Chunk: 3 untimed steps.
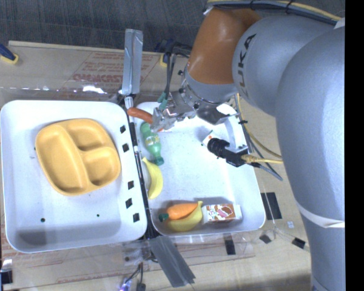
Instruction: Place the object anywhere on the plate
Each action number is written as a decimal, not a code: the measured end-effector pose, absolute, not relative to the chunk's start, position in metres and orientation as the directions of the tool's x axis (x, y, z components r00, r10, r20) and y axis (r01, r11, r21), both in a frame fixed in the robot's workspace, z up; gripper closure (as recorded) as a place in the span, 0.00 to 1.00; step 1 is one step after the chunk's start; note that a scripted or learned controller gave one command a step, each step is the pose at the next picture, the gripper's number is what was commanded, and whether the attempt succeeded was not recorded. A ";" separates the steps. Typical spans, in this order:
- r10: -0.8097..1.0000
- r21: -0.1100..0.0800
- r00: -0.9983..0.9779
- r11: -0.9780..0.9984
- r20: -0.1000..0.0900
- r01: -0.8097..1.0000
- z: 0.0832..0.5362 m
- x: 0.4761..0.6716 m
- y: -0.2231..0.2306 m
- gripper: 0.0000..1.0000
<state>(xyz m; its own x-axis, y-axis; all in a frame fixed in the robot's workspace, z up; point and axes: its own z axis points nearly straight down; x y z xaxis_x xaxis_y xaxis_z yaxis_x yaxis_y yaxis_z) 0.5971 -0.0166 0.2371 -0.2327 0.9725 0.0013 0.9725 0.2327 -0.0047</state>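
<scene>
My gripper (159,119) hangs over the far left corner of the right bin (194,162), and I cannot tell how my jaws stand, since my own wrist and the clutter around them hide that. Just beneath them lies a green bottle (151,142), pale and see-through, with its length running from far to near along the bin's left wall. Nothing sits visibly between my jaws.

The plate (77,156) is a yellow tray with three compartments, rounded at the corners, and it rests in the left bin (24,223), toward that bin's far side. Its compartments are bare.

The right bin holds the rest. An orange carrot (138,113) lies in the far left corner, just beside the bottle's far end. A yellow banana (153,180) curves along the left wall, just nearer than the bottle. At the near wall a second banana (185,222) carries a second carrot (182,210) on top of it, touching. Just right of those lies a small carton (221,212), white with red print, flat on its side. A black cable fitting (225,151) from my arm hangs over the middle of this bin.
</scene>
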 end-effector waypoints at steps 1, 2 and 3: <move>0.976 -0.002 -0.218 0.218 0.000 0.976 0.230 0.605 0.050 1.00; 0.976 -0.002 -0.218 0.218 0.000 0.976 0.230 0.605 0.050 0.00; 0.975 -0.004 -0.224 0.224 -0.001 0.975 0.239 0.605 0.051 1.00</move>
